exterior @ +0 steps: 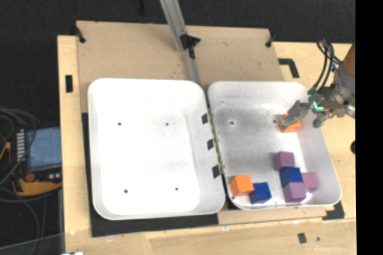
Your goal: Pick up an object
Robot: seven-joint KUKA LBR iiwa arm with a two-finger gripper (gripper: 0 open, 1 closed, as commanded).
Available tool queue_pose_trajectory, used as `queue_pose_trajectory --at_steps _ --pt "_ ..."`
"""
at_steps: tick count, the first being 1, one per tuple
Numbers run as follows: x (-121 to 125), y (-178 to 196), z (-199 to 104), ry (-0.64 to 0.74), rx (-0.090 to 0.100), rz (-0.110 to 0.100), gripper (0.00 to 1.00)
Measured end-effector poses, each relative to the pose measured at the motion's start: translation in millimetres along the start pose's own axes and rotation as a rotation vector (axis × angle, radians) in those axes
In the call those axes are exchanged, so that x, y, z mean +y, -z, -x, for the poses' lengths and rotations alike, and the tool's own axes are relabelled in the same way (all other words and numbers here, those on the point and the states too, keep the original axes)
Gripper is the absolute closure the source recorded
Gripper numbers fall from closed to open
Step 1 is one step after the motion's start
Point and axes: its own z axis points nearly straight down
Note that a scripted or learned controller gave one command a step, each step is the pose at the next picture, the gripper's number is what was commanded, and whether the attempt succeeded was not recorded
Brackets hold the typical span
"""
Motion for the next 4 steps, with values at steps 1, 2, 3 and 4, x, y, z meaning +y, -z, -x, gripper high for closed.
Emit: queue_pose_trajectory --at_steps 1,2,3,4 --pt "-2.5 -59.1 -4.2 -0.003 0.0 -0.003 0.0" --pt "-2.3 -101.1 -2.9 -0.005 -0.001 -0.005 0.0" --pt "6.0 -148.4 -4.4 -0.009 -0.001 -0.004 0.0" --pt "8.0 -135.9 -3.4 -0.017 0.0 0.003 1.0"
